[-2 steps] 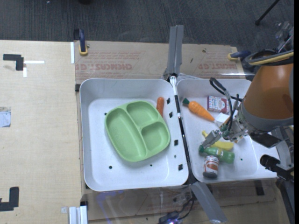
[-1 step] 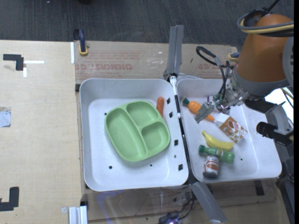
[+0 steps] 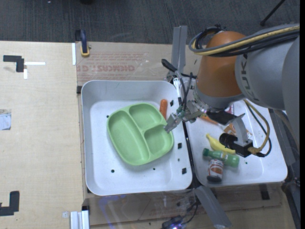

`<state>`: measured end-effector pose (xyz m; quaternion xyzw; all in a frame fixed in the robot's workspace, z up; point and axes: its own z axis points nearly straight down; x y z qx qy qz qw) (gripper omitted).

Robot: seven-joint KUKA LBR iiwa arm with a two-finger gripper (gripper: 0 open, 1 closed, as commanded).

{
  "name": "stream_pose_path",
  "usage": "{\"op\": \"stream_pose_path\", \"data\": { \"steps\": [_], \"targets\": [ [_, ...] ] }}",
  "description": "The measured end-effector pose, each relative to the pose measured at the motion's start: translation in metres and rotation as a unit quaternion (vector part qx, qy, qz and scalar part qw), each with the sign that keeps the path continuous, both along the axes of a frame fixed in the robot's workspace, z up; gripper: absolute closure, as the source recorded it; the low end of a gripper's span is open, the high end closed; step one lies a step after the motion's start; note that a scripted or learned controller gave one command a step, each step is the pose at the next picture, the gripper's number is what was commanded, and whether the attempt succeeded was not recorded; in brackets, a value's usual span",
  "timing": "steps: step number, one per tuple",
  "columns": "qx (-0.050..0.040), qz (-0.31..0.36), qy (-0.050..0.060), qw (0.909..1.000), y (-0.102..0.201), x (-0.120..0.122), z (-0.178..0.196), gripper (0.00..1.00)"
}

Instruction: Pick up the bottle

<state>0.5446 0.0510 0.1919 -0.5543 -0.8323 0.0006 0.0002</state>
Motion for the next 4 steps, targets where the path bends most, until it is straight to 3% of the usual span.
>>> {"op": "stream_pose_path", "data": {
  "steps": [1,2,3,4],
  "targets": [
    [0.0,-0.053,0.0,0.9986,-0.073,-0.028,0.012,0.0],
    [0.0004,0.02,0.0,0.9998,-0.088,-0.067,0.0,0.0],
    [0.0,-0.092,0.0,0.9957,-0.137,-0.067,0.008,0.0],
    [0.0,-0.163,-0.001,0.9866,-0.167,-0.054,-0.099,0.0]
  ]
}}
